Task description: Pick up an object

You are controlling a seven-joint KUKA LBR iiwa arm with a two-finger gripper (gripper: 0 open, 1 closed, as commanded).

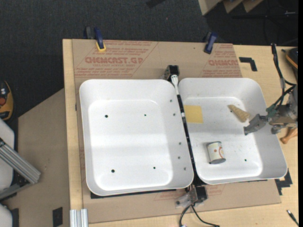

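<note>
Tool (252, 125) just beside tan wedge (239, 112), right bin (253, 91).

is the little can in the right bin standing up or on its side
On its side. The small can shows its curved white wall with a red mark along its length, lying on the right bin floor.

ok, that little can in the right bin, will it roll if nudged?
Probably. The can looks cylindrical and seems to lie on its side on the right bin's smooth floor, so a nudge may roll it. It looks small, likely light.
</note>
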